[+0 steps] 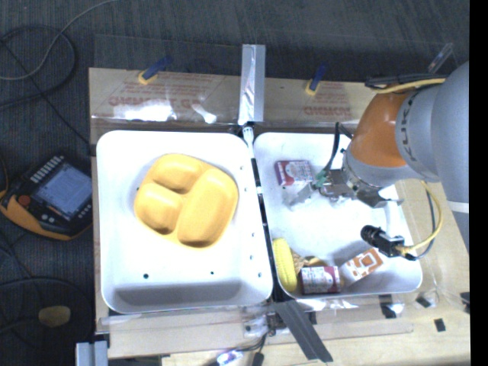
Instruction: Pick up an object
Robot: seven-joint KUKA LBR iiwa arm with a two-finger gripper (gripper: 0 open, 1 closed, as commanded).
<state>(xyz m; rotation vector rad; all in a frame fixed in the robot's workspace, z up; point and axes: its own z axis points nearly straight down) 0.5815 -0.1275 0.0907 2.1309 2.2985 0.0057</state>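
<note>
Camera view, looking down at a slant: the arm (415,132) is reaching in from the right over the right bin (412,280), and the gripper (335,183) is hanging low near the back of that bin, just beside a small red-and-white carton (293,172). Can't tell if the fingers are spread or pressed together tbh, the wrist and cables are covering them, and nothing is showing between them, so I'm not calling it a grab.

That carton looks like the likely target imo, since it's the closest thing to the gripper. It's lying flat on the bin floor at the back left, near the divider. My guess is it's light and fairly stiff, prob cardboard, so it's going to slide around if it gets nudged rather than pinched. Best bet is closing across its short sides, w/ the fingers coming straight down. Squeezing too hard is prob denting it.

Other stuff in the same bin, along the front: a corn cob (284,264) sitting against the left wall, a small can (320,278) lying on its side just beside it, and an orange-and-white box (361,266) next to that. The can is looking round and slippery, so it's likely rolling away from a pinch. The corn is tucked against the wall, awkward to get fingers around.

Left bin (114,204) is holding a big yellow lumpy thing (185,198), looks soft-ish and too wide for those fingers.
</note>
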